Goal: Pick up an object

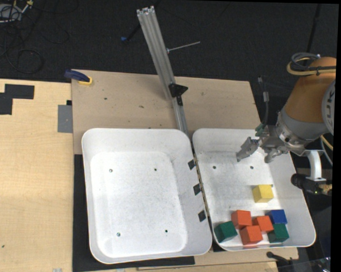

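Left bin (103,141) is sitting beside the right bin (220,145) on the tabletop (29,172); the left one is not carrying any target for me.

In the right bin, the blocks are clustering near the front edge: a green block (226,231) at the left of the group, then an orange block (241,217), a second orange block (251,235) and a third (264,223), all touching or nearly so, with a blue block (277,216) and another green block (279,233) at the right end. A yellow block (263,193) is lying apart from them, further back.

My pincer (259,151) is hovering over the bin's rear half, released, with its two fingers spread and nothing between them. It is standing well apart from every block.

Risks, as I judge them: descending on the cluster, the fingers are likely landing on neighbours and jamming or scattering them. The yellow block is offering clearance on all sides, but a misaligned approach could push it away instead of enclosing it.
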Controlling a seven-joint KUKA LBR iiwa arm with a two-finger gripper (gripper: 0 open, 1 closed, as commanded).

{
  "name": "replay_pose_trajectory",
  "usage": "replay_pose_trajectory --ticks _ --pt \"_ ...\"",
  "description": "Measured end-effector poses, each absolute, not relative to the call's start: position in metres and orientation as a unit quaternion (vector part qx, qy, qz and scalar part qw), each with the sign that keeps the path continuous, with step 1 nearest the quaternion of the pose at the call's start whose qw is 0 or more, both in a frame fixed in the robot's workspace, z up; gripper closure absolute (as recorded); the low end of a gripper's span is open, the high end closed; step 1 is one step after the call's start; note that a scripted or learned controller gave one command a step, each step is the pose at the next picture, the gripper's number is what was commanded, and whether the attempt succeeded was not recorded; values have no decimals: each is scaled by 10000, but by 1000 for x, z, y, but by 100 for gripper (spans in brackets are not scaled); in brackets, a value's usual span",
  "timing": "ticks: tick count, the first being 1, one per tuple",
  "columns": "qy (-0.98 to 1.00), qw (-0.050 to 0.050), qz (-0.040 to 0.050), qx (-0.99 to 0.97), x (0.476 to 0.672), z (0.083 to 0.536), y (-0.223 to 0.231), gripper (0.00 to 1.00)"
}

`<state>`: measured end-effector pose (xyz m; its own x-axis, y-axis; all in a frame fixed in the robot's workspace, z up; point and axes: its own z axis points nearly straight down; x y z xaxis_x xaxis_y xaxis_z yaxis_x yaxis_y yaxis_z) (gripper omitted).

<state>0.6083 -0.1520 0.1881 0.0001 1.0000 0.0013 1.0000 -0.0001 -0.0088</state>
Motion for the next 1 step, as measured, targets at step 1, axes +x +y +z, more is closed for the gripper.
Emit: replay_pose_trajectory --ticks 1 --pt "-7071 36 22 -7071 604 143 -149 0"
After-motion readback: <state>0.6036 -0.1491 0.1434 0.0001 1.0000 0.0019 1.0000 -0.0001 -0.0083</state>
